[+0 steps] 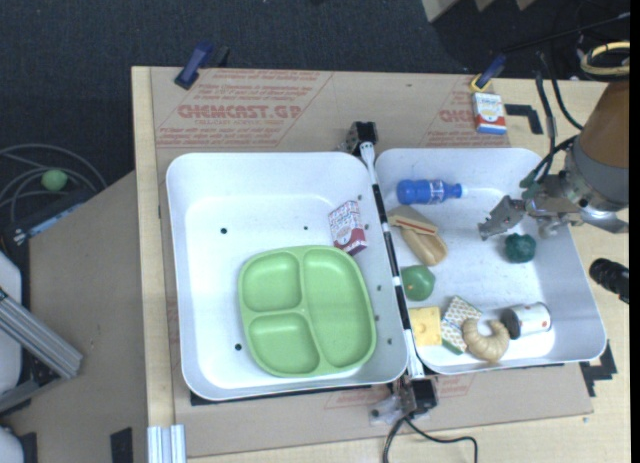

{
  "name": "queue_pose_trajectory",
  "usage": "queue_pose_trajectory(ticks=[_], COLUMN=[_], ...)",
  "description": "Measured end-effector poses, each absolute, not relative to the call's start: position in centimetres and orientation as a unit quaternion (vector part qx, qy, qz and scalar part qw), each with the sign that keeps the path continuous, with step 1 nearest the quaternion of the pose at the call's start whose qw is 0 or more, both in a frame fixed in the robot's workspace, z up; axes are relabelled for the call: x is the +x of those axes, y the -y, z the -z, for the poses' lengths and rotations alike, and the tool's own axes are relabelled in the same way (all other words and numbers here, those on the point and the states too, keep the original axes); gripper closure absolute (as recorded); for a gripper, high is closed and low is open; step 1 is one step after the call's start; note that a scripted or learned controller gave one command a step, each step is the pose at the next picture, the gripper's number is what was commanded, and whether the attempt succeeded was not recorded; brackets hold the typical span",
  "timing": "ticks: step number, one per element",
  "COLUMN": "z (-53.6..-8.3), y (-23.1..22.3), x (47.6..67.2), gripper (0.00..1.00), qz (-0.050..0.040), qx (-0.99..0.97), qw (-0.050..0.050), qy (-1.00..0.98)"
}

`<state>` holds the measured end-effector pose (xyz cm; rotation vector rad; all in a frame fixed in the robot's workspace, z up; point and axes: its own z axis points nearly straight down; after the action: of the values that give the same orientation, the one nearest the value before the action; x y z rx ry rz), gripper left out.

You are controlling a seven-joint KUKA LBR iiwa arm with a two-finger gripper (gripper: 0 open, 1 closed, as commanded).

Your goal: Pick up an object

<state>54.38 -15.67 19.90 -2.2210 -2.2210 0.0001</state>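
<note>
Camera view shows the gripper (510, 217) at the right of the frame over the right bin (575, 296), its jaws spread and holding nothing, with the dark green ball (519, 247) lying just below and slightly right of them, nearest of the objects.

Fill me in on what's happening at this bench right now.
A robot arm reaches in from the right, its gripper low in the right bin, just above a dark green ball. Nothing is visibly between its fingers. A blue bottle, hot dog and other small items lie around it. The left bin has a green divided tray.
</note>
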Motion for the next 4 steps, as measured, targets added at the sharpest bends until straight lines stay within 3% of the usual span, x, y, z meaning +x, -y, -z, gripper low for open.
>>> queue_pose_trajectory(ticks=[1,3,4], z=[-18.5,-8.4,-8.4], y=[8.5,9.5,9.2], x=[58.0,57.0,53.8], gripper=[0.0,0.0,0.0], qz=[0.0006,-0.0008,-0.0004], qx=[-0.706,-0.707,-0.707], qw=[0.0,0.001,0.001], qy=[0.708,0.707,0.707])
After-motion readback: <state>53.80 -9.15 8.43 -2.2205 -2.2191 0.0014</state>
